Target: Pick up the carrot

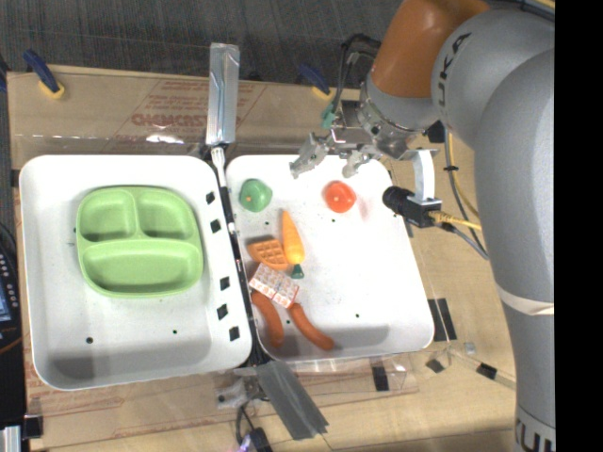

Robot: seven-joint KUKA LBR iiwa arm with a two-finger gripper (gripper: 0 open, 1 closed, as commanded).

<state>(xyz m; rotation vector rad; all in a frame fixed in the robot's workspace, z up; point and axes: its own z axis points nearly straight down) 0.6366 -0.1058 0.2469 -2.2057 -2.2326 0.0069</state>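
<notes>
Sausages [300, 324] share right bin [396, 281] with carrot [293, 238]; end effector [329, 159] fingers spread, empty

I see two white bins side by side, and I take the right bin [377, 290] as my landmark. To its left sits the left bin [47, 281], with a green divided plate [139, 241] in it. Inside the right bin, a green apple [255, 194] lies near the upper left corner and a tomato [339, 196] near the upper middle. A waffle [267, 251] lies by its left wall, a patterned card [274, 285] just below that, and two sausages [290, 322] near its lower left corner.
</notes>
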